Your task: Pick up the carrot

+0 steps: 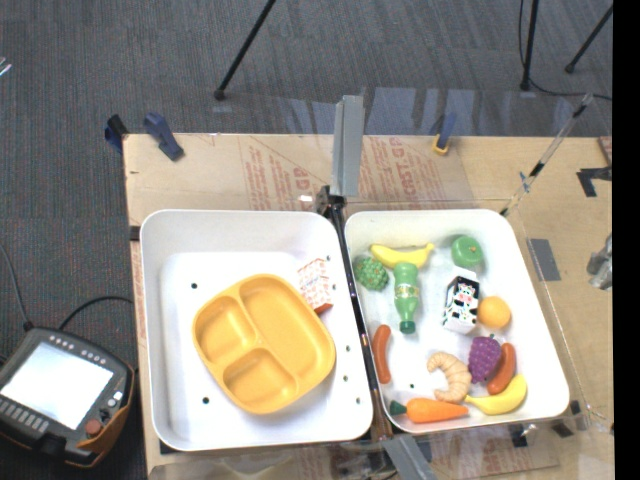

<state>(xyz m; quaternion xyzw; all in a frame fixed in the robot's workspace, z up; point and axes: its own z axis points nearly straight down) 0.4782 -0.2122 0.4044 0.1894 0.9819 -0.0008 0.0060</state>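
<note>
The carrot (437,410) lies at the near edge of the right bin (530,268), touching the croissant (450,375) and near the banana (500,398), so a grasp could catch them or the wall; the end effector's state I cannot tell.

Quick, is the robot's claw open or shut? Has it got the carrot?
Gripper: cannot be told; it is at the right edge of the view, away from the bins.
The carrot lies free in the right bin.

Bright, even overhead light, soft shadows, mild glare on white bins (160,268), slightly grainy.
</note>
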